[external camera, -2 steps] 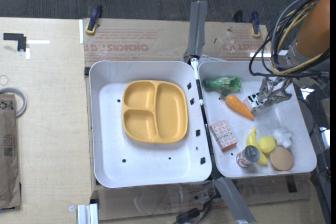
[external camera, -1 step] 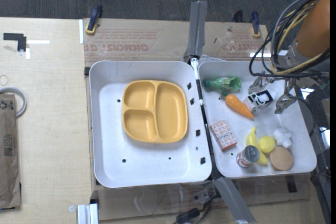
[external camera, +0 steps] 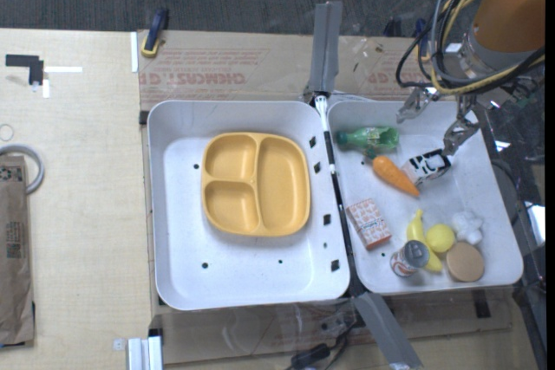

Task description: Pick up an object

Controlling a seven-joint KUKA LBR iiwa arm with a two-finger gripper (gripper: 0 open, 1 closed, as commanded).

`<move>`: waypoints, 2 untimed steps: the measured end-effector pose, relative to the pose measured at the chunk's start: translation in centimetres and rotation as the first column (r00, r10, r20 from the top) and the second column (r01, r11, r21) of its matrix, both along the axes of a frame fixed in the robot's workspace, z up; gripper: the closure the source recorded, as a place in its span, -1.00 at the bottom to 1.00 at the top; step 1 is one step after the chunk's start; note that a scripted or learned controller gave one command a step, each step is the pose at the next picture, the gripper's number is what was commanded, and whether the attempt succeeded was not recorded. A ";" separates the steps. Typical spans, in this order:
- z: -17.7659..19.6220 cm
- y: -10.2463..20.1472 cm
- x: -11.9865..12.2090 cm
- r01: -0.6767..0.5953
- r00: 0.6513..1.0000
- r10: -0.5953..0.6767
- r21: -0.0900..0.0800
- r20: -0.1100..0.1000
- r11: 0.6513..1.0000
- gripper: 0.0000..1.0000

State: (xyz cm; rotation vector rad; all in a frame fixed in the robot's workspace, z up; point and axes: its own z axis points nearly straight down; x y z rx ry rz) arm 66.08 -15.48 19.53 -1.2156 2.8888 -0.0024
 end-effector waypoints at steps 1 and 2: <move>-8.0 -0.3 0.3 -0.133 0.991 0.133 -0.005 0.007 0.991 -1.00; 4.6 -0.1 -3.9 -0.397 0.918 0.397 -0.001 -0.002 0.918 -1.00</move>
